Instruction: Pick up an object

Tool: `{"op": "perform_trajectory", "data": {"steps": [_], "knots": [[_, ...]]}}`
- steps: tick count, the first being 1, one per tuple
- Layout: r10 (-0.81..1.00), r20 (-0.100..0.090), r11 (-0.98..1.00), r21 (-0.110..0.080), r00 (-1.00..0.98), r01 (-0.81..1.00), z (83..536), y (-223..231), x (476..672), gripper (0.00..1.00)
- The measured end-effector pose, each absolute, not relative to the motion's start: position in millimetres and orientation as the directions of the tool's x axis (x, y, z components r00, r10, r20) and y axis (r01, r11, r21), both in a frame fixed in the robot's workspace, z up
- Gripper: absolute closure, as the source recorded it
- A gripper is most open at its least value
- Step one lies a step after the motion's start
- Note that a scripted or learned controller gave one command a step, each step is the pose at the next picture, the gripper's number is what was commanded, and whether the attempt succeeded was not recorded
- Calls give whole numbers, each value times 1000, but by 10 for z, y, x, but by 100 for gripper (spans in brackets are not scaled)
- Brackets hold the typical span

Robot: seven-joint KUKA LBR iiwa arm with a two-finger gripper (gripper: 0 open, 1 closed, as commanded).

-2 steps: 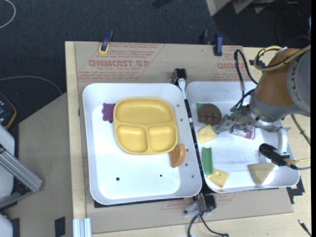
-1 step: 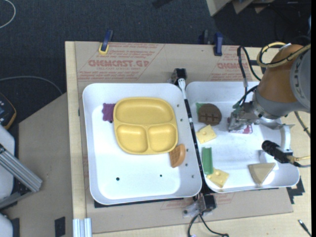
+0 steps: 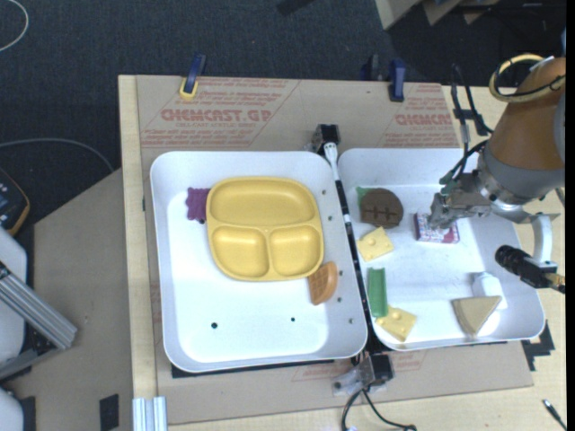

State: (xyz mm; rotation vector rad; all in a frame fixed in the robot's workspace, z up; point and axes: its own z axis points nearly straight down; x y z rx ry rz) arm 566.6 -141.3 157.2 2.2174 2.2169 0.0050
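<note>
My gripper reaches in from the right over the right bin, its tip right above a small pink and white packet. A brown cookie-like disc lies to the left of it. Below that sit a yellow cheese wedge, a green strip and another yellow piece. A tan wedge and a small white piece lie at the bin's lower right.
The left bin holds a yellow divided plate, a purple item at its left edge and an orange-brown piece at its lower right. Clamps grip the board's far edge.
</note>
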Motion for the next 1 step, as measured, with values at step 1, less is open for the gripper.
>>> {"op": "perform_trajectory", "data": {"steps": [1], "knots": [[1000,-3,2,9,-2,1000,2174,-1338,5725,100]]}}
